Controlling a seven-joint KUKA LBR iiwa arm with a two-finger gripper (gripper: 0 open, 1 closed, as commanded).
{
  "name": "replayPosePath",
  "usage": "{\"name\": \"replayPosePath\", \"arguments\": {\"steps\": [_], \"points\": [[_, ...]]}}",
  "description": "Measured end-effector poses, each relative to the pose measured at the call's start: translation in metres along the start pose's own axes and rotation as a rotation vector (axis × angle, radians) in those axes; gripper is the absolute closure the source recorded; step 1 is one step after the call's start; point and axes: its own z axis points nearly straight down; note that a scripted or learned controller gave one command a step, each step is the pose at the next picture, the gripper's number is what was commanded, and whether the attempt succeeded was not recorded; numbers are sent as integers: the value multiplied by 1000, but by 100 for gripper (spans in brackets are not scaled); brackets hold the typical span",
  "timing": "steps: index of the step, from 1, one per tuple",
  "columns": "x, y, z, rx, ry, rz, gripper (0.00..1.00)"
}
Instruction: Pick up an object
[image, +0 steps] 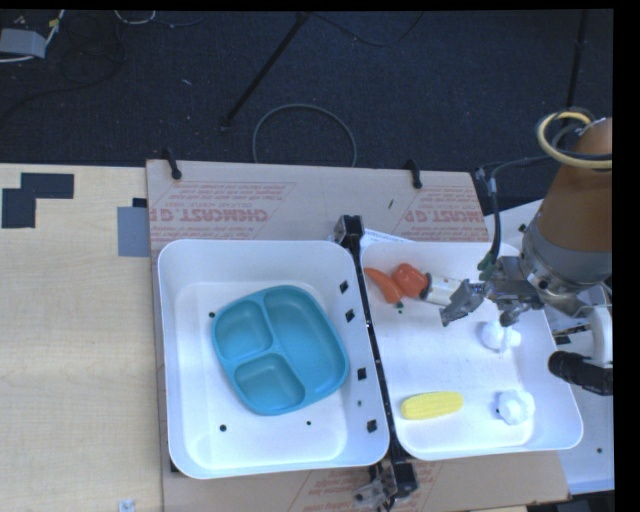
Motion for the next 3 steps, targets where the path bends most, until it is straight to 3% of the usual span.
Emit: {"name": "replayPosePath", "arguments": {"steps": [1,3], "points": [[0,2,-6,-12,-2,-2,0],[-11,-6,100,-5,1,-1,0]]}}
